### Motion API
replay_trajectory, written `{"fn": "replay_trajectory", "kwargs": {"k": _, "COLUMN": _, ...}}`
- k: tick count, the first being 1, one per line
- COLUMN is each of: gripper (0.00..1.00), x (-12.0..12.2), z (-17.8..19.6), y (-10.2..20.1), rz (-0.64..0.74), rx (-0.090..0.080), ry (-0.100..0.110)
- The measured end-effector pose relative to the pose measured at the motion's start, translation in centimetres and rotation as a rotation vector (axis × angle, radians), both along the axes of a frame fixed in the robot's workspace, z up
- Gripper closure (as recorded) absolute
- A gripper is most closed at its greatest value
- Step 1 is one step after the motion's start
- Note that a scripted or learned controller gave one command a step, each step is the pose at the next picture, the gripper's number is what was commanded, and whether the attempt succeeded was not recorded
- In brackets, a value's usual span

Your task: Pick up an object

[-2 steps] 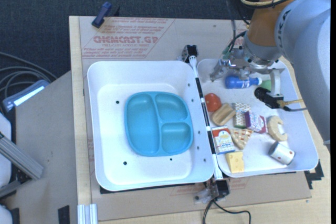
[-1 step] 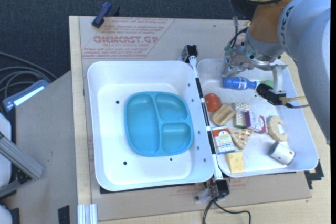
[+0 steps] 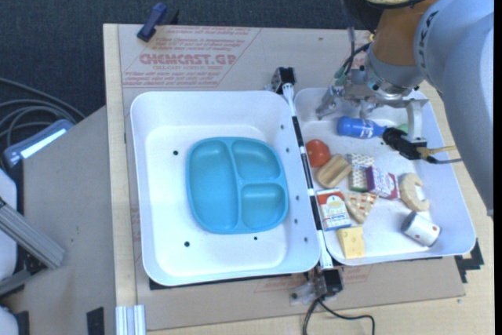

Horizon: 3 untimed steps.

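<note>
Your arm [image 3: 439, 20] reaches in from the right, and its gripper [image 3: 351, 96] sits at the far end of the right bin [image 3: 459, 235], close to the divider between the two bins. You cannot tell from this angle how far the gripper is open, and nothing can be seen in its hold.

The blue bottle [image 3: 358, 127] lies on its side on the bin floor just on the near side of the gripper, the closest thing to it. Nearer to you along the divider is a small red thing, perhaps a tomato [image 3: 317, 151], with a bread roll [image 3: 332, 170] touching it. To the right of the roll you have a speckled packet [image 3: 362, 173] and a pink packet [image 3: 385, 183], then a pale ring-shaped bagel [image 3: 412, 192]. A small red and white carton [image 3: 332, 209] and a waffle piece [image 3: 361, 206] lie just below those, a yellow cheese wedge [image 3: 352, 242] sits near the front wall, and a white cup [image 3: 421, 227] lies tipped over at the front right.

In the left bin [image 3: 157, 169] a blue divided plate [image 3: 236, 184] lies flat in the middle.
</note>
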<state>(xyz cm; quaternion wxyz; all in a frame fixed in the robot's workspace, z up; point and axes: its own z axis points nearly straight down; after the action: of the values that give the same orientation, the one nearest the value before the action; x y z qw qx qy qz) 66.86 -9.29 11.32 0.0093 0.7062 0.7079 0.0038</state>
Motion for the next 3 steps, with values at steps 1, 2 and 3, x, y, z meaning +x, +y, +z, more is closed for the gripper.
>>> {"fn": "replay_trajectory", "kwargs": {"k": 1, "gripper": 0.00, "x": -0.2, "z": -2.9, "y": -3.1, "rz": -0.003, "rx": 0.007, "ry": 0.018}}
{"fn": "replay_trajectory", "kwargs": {"k": 2, "gripper": 1.00, "x": -0.1, "z": -1.7, "y": -3.0, "rz": -0.002, "rx": 0.006, "ry": 0.015}}
{"fn": "replay_trajectory", "kwargs": {"k": 3, "gripper": 0.00, "x": -0.1, "z": -1.8, "y": -3.0, "rz": -0.002, "rx": 0.006, "ry": 0.016}}
